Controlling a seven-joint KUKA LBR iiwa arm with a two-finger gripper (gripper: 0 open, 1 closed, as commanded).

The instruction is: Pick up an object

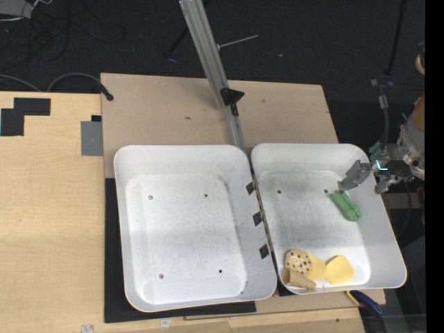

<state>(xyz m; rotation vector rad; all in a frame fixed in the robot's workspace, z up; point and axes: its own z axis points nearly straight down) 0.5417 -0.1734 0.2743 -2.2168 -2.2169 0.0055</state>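
On the surface (pixel 291 109) the right white bin (pixel 388 245) holds a green object (pixel 346 206) near its right wall, and the tool (pixel 365 176), apparently released and empty, hangs just above it, so the approach seems underway and a descent with closing should follow.

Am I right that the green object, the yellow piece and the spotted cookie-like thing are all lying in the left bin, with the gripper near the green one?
Not quite. The camera view shows the green object, the yellow piece and the spotted cookie-like thing lying in the right bin, not the left bin. The rest holds: the gripper is near the green object.
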